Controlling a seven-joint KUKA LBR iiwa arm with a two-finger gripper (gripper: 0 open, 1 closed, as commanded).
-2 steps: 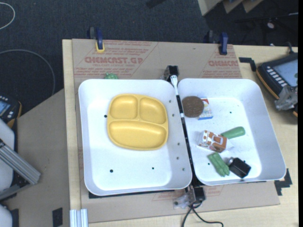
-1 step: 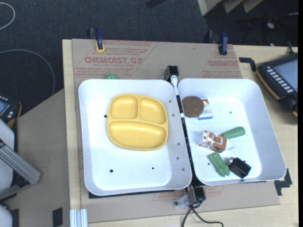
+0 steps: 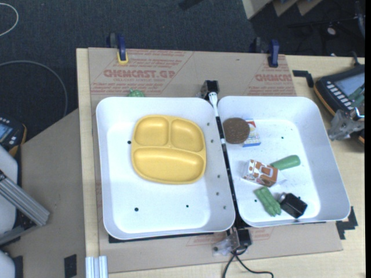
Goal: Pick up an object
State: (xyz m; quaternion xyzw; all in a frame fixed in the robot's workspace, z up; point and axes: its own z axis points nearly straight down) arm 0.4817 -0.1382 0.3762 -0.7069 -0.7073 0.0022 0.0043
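Note:
The left bin (image 3: 116, 172) holds a yellow divided plate (image 3: 168, 149), lying flat in its middle. In the right bin (image 3: 324, 155) a brown round disc (image 3: 235, 130) lies at the back left, partly over a small white card with red and blue print (image 3: 253, 134). A green cylinder (image 3: 285, 163) lies mid-bin, with an orange and white patterned box (image 3: 260, 172) just left of it. Near the front edge a green ridged piece (image 3: 267, 201) sits beside a small black block (image 3: 293, 205).
Both bins rest on a brown board (image 3: 174, 74) held by blue clamps (image 3: 121, 46) at the back. A black and orange handheld unit (image 3: 342, 91) and a grey metal part (image 3: 346, 123) sit off the right bin's far right side. Cables run at the front (image 3: 237, 242).

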